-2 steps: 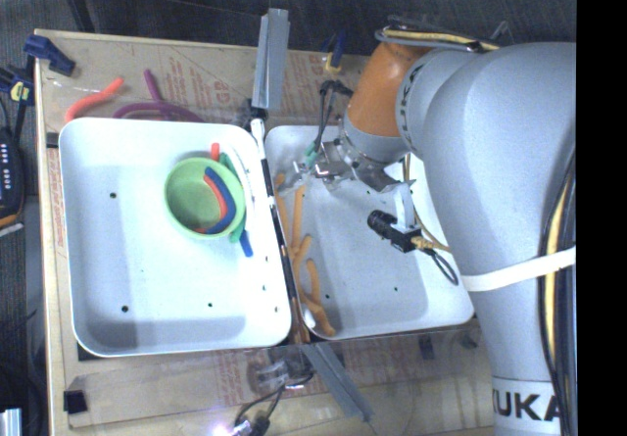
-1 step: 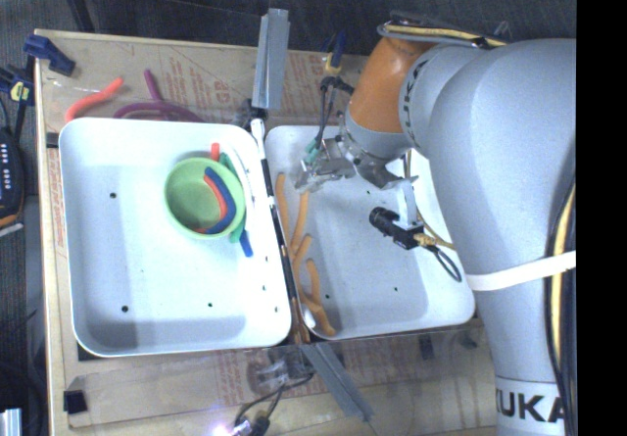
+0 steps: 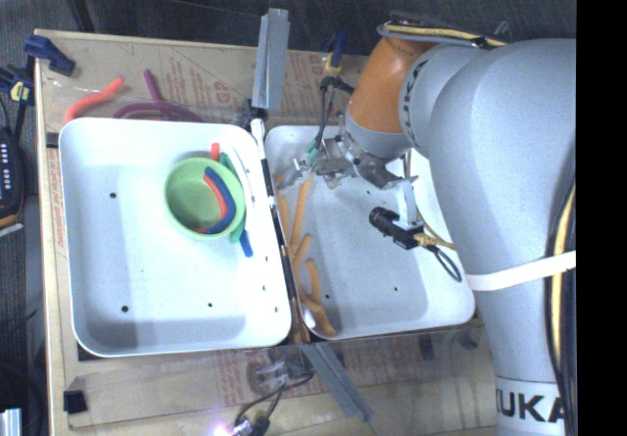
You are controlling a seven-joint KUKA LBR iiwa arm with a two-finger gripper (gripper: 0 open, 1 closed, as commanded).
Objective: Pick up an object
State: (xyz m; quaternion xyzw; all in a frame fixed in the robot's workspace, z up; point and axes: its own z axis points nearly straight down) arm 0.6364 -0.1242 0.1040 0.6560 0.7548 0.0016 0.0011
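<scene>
My gripper [image 3: 320, 166] hangs low over the far left corner of the right bin [image 3: 392, 302], below the orange band of the wrist [image 3: 384, 81]. Just to its left and below it, several thin tan strips [image 3: 303, 201] lie along that bin's left wall, and more tan strips [image 3: 315, 295] reach toward the near corner. In the left bin [image 3: 127, 297] sits a green bowl [image 3: 201, 199] with red and blue curved pieces inside it. A blue stick [image 3: 245, 245] pokes out at the bowl's near right edge.
The grey arm [image 3: 490, 179] covers the right bin's right side. A black cable connector [image 3: 394, 226] hangs from the arm over the bin's middle. A metal bar [image 3: 270, 57] stands behind the bins. Pink and orange tubes [image 3: 147, 111] lie behind the left bin.
</scene>
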